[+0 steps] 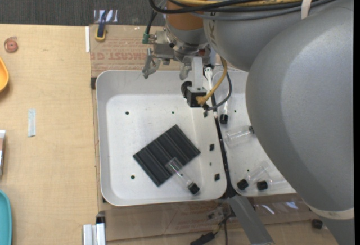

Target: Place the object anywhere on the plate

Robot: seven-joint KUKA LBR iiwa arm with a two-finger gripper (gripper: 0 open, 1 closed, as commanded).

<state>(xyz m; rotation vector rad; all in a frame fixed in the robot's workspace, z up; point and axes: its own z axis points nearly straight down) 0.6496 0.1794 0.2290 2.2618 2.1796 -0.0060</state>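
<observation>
The black ribbed plate [166, 155] lies tilted in the lower middle of the left white bin [112, 126]. Resting on the plate's lower corner is a clear tube with a black cap [183, 176], its capped end just off the plate on the bin floor. The right bin [239, 151] holds several similar clear pieces with black caps [251, 184], though their exact shapes are hard to make out. The tool [167, 67] hangs over the left bin's far rim, well apart from the plate, its two fingers spread open with nothing between them. Both bins sit on a pale wooden tabletop [45, 126].
</observation>
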